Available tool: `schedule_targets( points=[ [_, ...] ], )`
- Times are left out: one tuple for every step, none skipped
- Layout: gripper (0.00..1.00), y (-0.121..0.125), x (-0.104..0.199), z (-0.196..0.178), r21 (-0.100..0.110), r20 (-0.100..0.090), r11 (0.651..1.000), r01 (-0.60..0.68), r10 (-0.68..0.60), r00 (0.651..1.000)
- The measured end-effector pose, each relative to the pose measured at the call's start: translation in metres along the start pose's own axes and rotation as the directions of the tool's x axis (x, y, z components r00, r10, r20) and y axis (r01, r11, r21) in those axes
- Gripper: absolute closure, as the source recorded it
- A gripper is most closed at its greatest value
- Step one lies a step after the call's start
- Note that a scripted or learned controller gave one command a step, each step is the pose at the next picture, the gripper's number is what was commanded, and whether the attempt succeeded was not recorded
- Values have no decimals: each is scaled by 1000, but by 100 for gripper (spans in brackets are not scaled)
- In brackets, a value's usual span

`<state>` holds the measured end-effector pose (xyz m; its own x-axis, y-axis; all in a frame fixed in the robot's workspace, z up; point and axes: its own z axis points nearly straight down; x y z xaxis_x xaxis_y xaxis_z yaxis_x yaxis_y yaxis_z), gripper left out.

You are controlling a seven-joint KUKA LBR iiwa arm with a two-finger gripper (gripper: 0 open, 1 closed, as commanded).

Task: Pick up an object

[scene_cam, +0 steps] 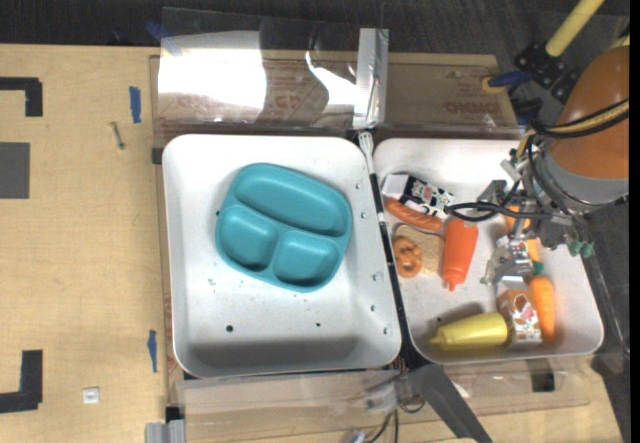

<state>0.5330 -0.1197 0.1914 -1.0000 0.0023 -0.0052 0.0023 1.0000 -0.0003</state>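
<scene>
The right white bin [585, 336] holds several small items. An orange bottle [459, 249] lies near its middle, with a yellow bottle [470, 332] lying along the front wall. A carrot [543, 301] and a small brown-and-white jar [519, 316] sit at the front right. A pretzel on a tan slice [411, 253], a red-orange piece [411, 214] and a black-and-white spotted item [429, 196] lie at the left side. My gripper [508, 263] hangs low over the bin's right half, just right of the orange bottle and right above the jar and carrot.
The left white bin [200, 311] holds a teal divided plate [284, 225]. A raised rim [378, 231] separates the two bins. Clear plastic sheeting [300, 81] stands behind them. The grey arm with its orange band [600, 121] and cables crowds the right bin's back right.
</scene>
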Motion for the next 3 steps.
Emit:
schedule_targets(
  points=[
    [0,-75,22,101,2,4,996,-92,92,996],
    [0,-92,46,103,-14,6,999,-32,32,999],
    [100,-89,41,91,-13,20,1000,-29,29,999]
  ],
)
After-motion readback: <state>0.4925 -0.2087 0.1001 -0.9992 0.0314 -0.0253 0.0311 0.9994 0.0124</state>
